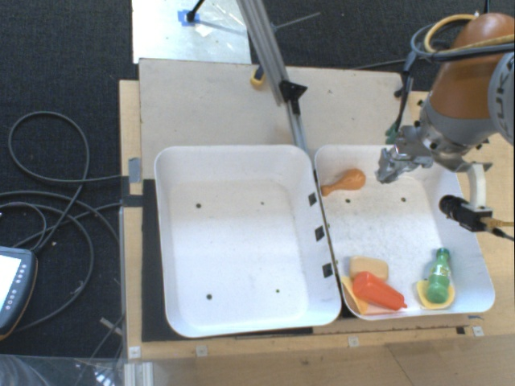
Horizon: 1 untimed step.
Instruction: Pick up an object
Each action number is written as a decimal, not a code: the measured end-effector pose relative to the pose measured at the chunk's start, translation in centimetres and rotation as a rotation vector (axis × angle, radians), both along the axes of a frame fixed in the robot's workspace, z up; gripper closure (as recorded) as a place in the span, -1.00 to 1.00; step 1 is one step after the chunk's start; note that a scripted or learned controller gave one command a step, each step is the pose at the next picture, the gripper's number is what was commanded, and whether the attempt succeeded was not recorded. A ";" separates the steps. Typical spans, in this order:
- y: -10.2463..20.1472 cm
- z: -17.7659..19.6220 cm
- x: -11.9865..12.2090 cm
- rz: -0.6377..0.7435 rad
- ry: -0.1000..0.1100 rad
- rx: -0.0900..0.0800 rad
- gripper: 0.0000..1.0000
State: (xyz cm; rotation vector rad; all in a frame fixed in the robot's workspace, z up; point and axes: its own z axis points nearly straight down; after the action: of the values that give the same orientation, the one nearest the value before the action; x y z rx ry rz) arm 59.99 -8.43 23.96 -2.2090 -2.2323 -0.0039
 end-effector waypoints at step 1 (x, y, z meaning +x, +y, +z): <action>4.7 -1.1 -1.4 -0.001 0.002 0.000 1.00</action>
State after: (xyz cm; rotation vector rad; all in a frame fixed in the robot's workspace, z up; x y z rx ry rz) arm 58.61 -3.73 22.89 -2.2093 -2.2301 -0.0019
